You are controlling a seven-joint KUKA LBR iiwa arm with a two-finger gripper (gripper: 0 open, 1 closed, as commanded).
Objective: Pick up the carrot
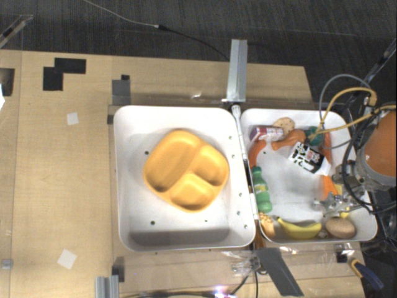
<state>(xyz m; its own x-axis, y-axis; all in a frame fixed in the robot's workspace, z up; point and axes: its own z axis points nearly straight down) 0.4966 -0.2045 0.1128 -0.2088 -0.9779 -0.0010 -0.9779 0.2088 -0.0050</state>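
The carrot (287, 141), orange and elongated, lies tilted in the far part of the right bin (291, 191), between a round cookie (284, 125) and a black-and-white patterned box (307, 156). My gripper (330, 197) hangs low over the right side of that bin, well to the right of the carrot and nearer the front. It stands just above a brown potato (340, 228). A small orange piece (327, 184) shows beside the gripper; I cannot make out what it is. The grey arm with its orange band (379, 151) and looping cables comes in from the right.
The left bin (130, 166) holds a yellow divided plate (186, 169). The right bin also holds a red-and-white bottle (265, 131), a thin orange item (252, 157) along its left wall, a green bottle (261, 189) and a banana (299, 229). A metal post (237, 70) stands behind the bins.
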